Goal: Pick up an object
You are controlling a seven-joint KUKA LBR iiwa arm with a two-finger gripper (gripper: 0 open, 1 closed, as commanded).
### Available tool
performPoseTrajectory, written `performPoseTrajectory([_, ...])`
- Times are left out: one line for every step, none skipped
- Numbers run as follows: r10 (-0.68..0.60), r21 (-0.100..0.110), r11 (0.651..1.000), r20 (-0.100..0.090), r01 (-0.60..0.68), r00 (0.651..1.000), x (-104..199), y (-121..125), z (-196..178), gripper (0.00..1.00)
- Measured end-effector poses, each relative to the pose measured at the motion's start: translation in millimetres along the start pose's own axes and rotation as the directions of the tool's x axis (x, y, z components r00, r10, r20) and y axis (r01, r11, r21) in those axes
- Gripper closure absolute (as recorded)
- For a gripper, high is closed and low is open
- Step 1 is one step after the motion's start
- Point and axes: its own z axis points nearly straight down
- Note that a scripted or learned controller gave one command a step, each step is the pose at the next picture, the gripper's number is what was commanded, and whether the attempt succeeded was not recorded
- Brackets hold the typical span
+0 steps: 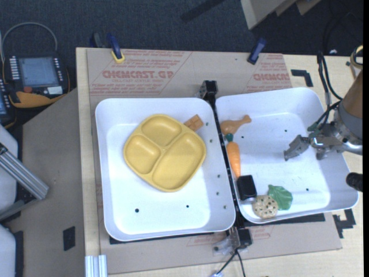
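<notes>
Carrot (233,159), cookie (265,206) in right bin (300,105)

Hand (295,149) low, reaching leftward

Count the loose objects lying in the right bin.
5, all near its left and front edges: a drumstick at the top left, a carrot below it, a black block, a cookie and a green leaf at the front.

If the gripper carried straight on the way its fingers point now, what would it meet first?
The gripper points left and slightly down the image, over bare floor of the right bin. That line leads to the carrot by the divider, though height is unclear.
</notes>
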Motion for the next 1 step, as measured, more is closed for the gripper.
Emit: performPoseTrajectory([-0.004,-0.015,1.0,0.003,0.004,1.0,0.6,3.3,-7.6,0.0])
